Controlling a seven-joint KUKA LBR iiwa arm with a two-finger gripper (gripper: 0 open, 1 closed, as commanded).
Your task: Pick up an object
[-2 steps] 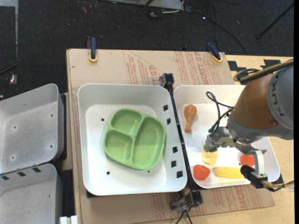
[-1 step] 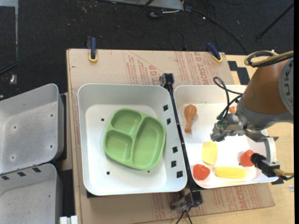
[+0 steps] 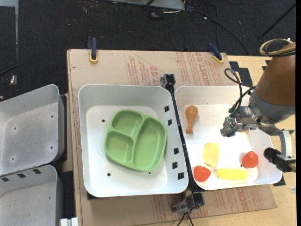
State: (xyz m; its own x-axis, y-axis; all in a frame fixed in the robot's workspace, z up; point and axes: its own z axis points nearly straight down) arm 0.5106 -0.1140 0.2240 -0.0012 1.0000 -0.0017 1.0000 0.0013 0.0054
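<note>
The right bin holds a brown chicken drumstick at its left, a pale yellow piece, a yellow banana-like piece, and two red tomato-like pieces. My gripper hangs over the right part of this bin, right of the drumstick and above the yellow piece. Nothing shows between its fingers. The orange band and grey wrist rise to its right.
The left bin carries a green divided plate. A black divider separates the two bins. White trays lie off the bench to the left. Clamps hold the board's far edge.
</note>
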